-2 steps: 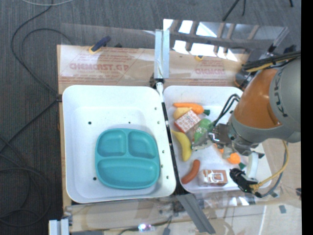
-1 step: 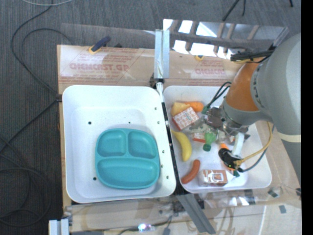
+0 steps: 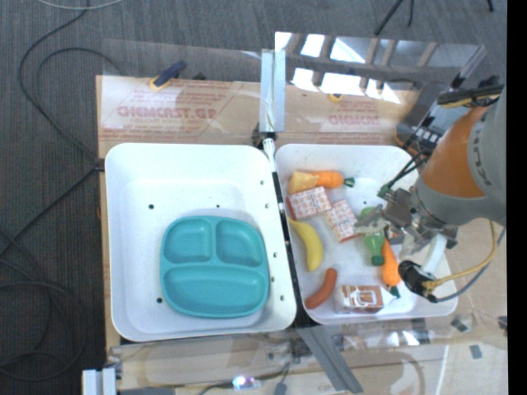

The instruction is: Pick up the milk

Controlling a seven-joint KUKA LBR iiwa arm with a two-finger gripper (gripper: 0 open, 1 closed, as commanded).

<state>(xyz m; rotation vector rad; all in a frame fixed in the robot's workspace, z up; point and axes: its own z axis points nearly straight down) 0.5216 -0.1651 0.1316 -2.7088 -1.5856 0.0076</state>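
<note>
**Q:** Where was the milk?

**A:** I took it to be the small carton (image 3: 362,298) lying flat at the near edge of the right bin (image 3: 428,307), just beside the sausage (image 3: 321,288). I could not be sure. Two red-and-white boxes (image 3: 323,210) sat further back, near the carrot (image 3: 321,178), and either could have been the milk instead.

**Q:** And where were you?

**A:** My arm (image 3: 461,171) reached in from the right, with my jaws low over the right side of that bin. They were above a green piece (image 3: 375,243) and an orange one (image 3: 389,267), back from the carton and apart from it. Whether they were wide or narrow I could not tell, because the wrist hid them. Nothing showed between them.

**Q:** Why hang there?

**A:** I judged it to be an approach that was not yet lined up, since the carton lay nearer the front rim.

**Q:** Any risks?

**A:** The carton lay close to the bin wall, which left little room on that side. The banana (image 3: 311,245) was well clear. The teal plate (image 3: 216,267) in the left bin (image 3: 132,171) on the worktop played no part.
</note>
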